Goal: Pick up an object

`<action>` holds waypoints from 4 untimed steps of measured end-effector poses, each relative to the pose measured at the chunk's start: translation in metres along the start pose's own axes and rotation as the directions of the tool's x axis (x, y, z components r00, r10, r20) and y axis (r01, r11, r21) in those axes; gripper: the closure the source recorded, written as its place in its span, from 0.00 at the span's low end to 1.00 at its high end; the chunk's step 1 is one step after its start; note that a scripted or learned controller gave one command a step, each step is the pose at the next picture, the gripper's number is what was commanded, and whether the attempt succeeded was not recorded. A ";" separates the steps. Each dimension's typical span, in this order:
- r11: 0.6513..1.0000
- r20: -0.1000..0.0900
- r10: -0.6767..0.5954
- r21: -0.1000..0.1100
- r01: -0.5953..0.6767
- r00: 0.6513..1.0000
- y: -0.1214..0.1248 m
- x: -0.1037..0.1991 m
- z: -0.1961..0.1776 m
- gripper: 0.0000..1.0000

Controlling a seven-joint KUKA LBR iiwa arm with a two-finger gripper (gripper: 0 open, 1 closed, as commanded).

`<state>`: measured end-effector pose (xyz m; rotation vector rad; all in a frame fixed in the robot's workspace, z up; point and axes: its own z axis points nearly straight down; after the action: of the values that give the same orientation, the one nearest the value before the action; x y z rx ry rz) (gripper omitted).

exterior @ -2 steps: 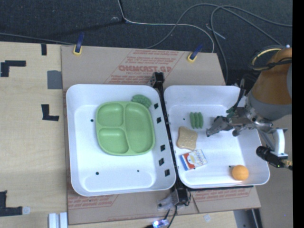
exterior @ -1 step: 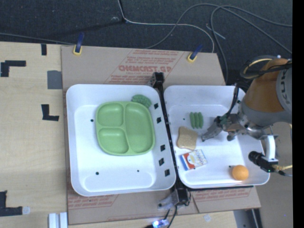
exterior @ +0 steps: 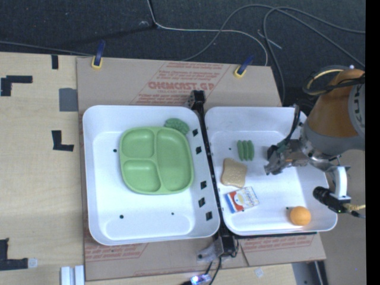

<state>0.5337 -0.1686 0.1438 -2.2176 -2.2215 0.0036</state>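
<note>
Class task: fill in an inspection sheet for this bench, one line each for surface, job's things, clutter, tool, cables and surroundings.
Surface: cardboard sheet under left bin and right bin.
Job's things: green ridged piece, tan sponge-like block, small printed packet, orange ball, all in right bin.
Clutter: green divided tray in left bin, dark green item at its far edge.
Tool: tool over right bin, nothing seen held.
Cables: cables on dark floor.
Surroundings: two clamps on cardboard.

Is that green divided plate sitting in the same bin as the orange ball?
No, the green divided plate lies in the left bin, while the orange ball sits in the right bin.
</note>
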 end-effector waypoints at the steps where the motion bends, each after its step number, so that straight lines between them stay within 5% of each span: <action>1: 1.000 0.002 0.001 -0.008 -0.001 1.000 -0.001 -0.003 -0.063 1.00; 2: 1.000 0.003 0.000 -0.009 0.000 1.000 0.005 -0.009 -0.123 1.00; 3: 1.000 0.000 0.001 -0.003 -0.001 1.000 0.005 -0.008 -0.133 1.00; 4: 1.000 0.001 -0.002 -0.002 0.002 1.000 0.008 0.046 -0.128 1.00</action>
<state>0.5423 -0.1226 0.2715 -2.2175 -2.2249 0.0017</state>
